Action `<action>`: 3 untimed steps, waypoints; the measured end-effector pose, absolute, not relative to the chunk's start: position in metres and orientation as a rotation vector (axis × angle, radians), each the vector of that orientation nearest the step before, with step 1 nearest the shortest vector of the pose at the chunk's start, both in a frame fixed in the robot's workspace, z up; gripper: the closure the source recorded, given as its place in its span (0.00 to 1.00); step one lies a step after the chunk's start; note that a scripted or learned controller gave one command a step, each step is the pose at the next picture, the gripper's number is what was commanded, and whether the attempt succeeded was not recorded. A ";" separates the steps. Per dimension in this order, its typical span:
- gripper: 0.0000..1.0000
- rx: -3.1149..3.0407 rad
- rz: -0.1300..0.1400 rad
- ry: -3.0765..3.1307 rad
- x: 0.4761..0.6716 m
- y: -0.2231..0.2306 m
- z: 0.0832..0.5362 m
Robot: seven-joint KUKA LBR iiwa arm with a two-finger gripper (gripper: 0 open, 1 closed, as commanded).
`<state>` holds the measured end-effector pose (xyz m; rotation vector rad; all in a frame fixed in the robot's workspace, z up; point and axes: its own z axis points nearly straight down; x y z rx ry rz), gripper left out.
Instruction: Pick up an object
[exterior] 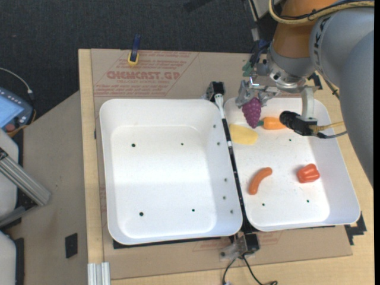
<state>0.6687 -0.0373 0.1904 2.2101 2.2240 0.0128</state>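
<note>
Gripper [254, 95] over far left of right bin [332, 203], fingers closed on purple grape bunch [253, 111], which hangs clear of bin floor. Yellow lemon [243, 135] just near of it; small carrot [273, 123] beside. Sausage [259, 180] and red pepper [307, 173] nearer. Left bin [113, 177] alongside.

Purple grapes [253, 111], yellow lemon [244, 135], orange carrot [272, 123], red pepper [307, 173], white bins [113, 159].

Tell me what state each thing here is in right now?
Purple toy grape bunch: hanging between the gripper fingers, above the right white bin.
Pale yellow lemon: lying in that bin.
Orange carrot: lying.
Orange sausage: lying.
Red pepper: lying.
</note>
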 end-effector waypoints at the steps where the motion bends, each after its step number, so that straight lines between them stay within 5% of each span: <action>1: 1.00 2.212 0.009 2.228 0.632 0.023 0.247; 2: 1.00 2.215 0.003 2.231 0.648 0.094 0.215; 3: 1.00 2.214 0.012 2.224 0.668 0.131 0.270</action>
